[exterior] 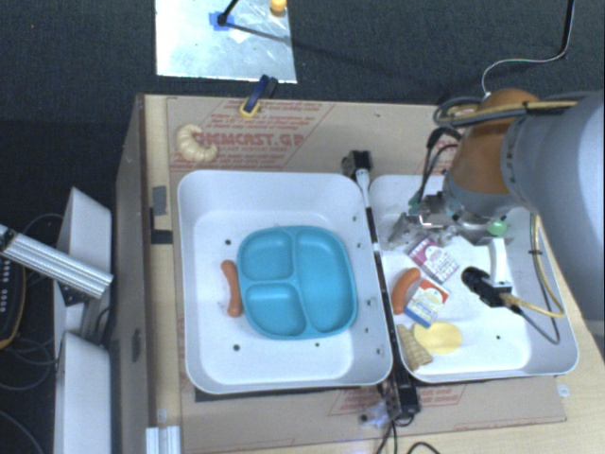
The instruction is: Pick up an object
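Sausage [231,288] lengthwise near-to-far beside tray [284,301]

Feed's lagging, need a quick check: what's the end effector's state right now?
End effector: cannot be told from this view; it hovers over the right bin.

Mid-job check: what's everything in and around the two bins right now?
Divided plastic plate: one, blue, middle of left bin.
Toy sausages: two, orange; one left of the plate, one in right bin.
Printed packets: two, red-white and yellow-blue, right bin.
Soft round lump: one, yellow, right bin's near side.
Ridged cone-like piece: one, tan, beside the lump.
Curled toy: one, beige, on cardboard behind left bin.
Gripper: one, grey arm with orange band, above right bin's far left part.
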Motion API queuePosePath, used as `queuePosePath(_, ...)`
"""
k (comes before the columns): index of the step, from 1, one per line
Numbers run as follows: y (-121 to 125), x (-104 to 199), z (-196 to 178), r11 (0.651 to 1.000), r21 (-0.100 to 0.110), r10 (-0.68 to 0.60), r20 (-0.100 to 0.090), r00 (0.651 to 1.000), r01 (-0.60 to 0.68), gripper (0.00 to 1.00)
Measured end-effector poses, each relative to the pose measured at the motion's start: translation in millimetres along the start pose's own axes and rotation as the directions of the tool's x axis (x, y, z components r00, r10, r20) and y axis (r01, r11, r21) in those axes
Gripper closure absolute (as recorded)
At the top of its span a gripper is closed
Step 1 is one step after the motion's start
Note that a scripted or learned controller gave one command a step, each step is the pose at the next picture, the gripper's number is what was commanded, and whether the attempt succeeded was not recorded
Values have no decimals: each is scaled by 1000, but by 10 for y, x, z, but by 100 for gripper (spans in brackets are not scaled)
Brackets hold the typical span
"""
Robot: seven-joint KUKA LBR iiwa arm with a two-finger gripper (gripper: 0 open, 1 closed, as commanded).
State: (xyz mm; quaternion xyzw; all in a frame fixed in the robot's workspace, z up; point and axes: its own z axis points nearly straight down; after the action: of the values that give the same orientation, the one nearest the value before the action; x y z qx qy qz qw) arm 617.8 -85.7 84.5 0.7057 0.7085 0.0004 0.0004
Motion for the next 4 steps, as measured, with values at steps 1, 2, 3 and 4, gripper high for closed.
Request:
queuePosePath(1, -230, 22, 1, 1000, 0, 2, 0, 1000, -2, 0)
queuePosePath(2, -384, -62, 2, 1000, 1, 2, 0, 1000, -2, 0)
queuePosePath(3, -375, -61, -105, 1000, -2, 1, 0, 1000, -1, 100)
queuePosePath(4, -375, -61, -104, 1000, -2, 1, 0, 1000, -1, 0)
